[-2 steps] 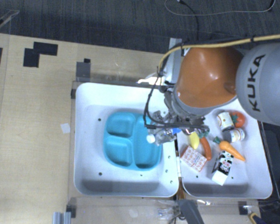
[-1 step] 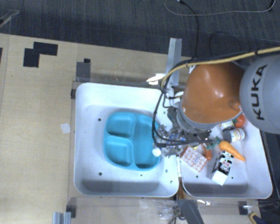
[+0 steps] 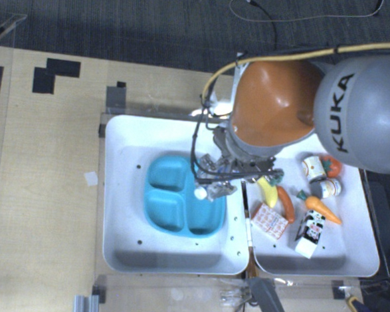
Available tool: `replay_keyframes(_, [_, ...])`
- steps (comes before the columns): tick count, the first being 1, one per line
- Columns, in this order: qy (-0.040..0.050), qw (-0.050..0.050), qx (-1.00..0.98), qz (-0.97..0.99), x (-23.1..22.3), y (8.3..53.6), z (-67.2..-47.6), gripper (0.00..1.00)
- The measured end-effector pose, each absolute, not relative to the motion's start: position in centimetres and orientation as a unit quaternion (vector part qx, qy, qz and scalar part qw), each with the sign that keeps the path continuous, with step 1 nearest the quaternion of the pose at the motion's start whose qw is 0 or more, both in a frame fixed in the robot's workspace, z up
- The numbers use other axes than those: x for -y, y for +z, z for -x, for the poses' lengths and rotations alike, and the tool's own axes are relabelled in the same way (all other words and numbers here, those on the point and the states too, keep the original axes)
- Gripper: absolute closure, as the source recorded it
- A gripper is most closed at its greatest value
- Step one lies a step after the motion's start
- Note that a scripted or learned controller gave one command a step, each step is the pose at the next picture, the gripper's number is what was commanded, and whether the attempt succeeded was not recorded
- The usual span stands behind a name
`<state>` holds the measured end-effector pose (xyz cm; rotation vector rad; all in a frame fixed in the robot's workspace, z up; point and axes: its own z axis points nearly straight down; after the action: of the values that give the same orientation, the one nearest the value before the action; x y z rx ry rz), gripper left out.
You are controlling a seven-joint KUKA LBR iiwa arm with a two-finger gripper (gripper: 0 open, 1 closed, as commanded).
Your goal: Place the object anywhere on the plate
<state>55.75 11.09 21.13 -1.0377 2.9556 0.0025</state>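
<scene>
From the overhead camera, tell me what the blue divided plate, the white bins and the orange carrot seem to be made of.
Blue divided plate: probably moulded plastic, uniform colour, soft sheen, rounded compartment walls. White bins: likely plastic or coated sheet, smooth and matte-to-satin with rounded corners; hard to tell which. Orange carrot in the right bin: looks like toy plastic, its colour even and slightly glossy, though rubber is possible.

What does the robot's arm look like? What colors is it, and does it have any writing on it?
The arm is big, round and grey, with KUKA written on it in black letters. An orange band wraps it above the wrist. A yellowish cable runs along its top, and dark thin wires loop beside the small metal gripper.
</scene>
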Motion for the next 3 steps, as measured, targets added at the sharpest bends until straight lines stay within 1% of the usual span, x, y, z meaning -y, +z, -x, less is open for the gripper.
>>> replay_keyframes(1, [0.0004,0.003,-0.927,0.374,-9.0,18.5,-55.2,1.0])
replay_keyframes(2, [0.0009,0.005,-0.904,0.428,-15.0,21.2,-57.9,1.0])
replay_keyframes(3, [0.0003,0.003,-0.913,0.408,-9.9,18.4,-50.6,1.0])
